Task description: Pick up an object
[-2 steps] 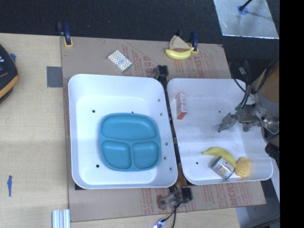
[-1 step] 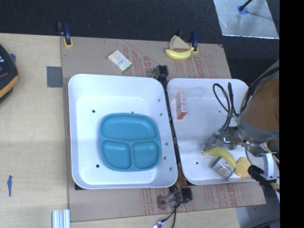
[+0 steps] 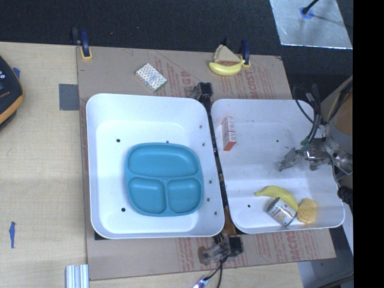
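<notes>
Metal-grey, the gripper [image 3: 294, 159] hangs low over the right-hand bin [image 3: 258, 110], reaching in from its right side with its 2 fingers spread apart and nothing between them. The bare white floor of the bin lies under the fingertips, so no grasp has been made and the pick looks to be still ahead.

Nearest to it, toward the bin's near edge, lie 3 candidates bunched together: a yellow banana [image 3: 277, 194], a small can [image 3: 280, 212] on its side touching the banana, and a tan, biscuit-like piece [image 3: 307, 210] just beside the can. Further off, against the left wall of the same bin, rests a small red-and-white carton [image 3: 228, 133].

The left-hand bin [image 3: 105, 116] holds a blue divided tray [image 3: 163, 179]. Outside the bins, on the cardboard beyond them, sit a second banana [image 3: 225, 68] and a small patterned packet [image 3: 150, 76].

As I judge it, everything remains: choose a target, descend, close, lift.
</notes>
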Action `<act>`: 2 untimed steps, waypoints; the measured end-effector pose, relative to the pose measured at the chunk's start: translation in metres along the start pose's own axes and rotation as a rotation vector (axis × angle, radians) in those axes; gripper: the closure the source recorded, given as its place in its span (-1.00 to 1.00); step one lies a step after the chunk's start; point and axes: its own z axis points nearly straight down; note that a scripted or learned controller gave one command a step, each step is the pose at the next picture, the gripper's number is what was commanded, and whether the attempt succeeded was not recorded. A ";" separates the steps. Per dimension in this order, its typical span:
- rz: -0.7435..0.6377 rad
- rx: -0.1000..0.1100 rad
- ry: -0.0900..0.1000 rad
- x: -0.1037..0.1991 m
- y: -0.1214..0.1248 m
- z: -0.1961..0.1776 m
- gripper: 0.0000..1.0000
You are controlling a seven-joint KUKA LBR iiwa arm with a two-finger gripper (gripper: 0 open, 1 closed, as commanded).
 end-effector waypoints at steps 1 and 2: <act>-0.003 0.004 0.002 0.061 -0.050 0.031 -1.00; -0.001 0.000 0.000 0.001 0.036 -0.013 -1.00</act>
